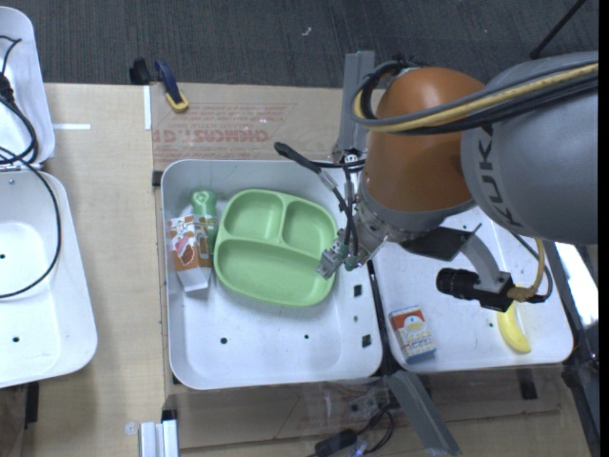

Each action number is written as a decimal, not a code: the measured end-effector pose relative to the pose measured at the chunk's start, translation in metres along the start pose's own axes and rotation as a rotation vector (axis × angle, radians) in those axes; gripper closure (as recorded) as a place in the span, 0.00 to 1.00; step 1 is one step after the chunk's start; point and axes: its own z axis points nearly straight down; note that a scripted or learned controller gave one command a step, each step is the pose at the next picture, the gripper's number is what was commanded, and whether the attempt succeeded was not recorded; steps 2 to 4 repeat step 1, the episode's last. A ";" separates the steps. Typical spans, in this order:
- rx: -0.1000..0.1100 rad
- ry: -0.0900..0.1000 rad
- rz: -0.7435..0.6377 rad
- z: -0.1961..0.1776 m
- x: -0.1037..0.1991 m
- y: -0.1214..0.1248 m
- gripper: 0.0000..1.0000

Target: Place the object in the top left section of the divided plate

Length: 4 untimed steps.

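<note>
Over the green divided plastic plate's (276, 246) four-o'clock rim hover the fingers (335, 258), their spread unreadable; which object is meant is unclear, and the plate's target section lies toward ten o'clock.

The wooden bench (105, 255) carries two white bins: the left bin (257, 350) beneath the gripper (340, 255), the right bin (466, 336) just beside it.

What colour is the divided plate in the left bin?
The divided plate is light green all over, seen clearly in the camera view from above.
</note>
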 end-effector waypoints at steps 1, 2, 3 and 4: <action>-0.003 -0.002 -0.121 -0.135 -0.018 -0.050 1.00; -0.003 -0.002 -0.121 -0.135 -0.018 -0.050 1.00; -0.003 -0.002 -0.121 -0.135 -0.018 -0.050 1.00; -0.003 -0.002 -0.121 -0.135 -0.018 -0.050 1.00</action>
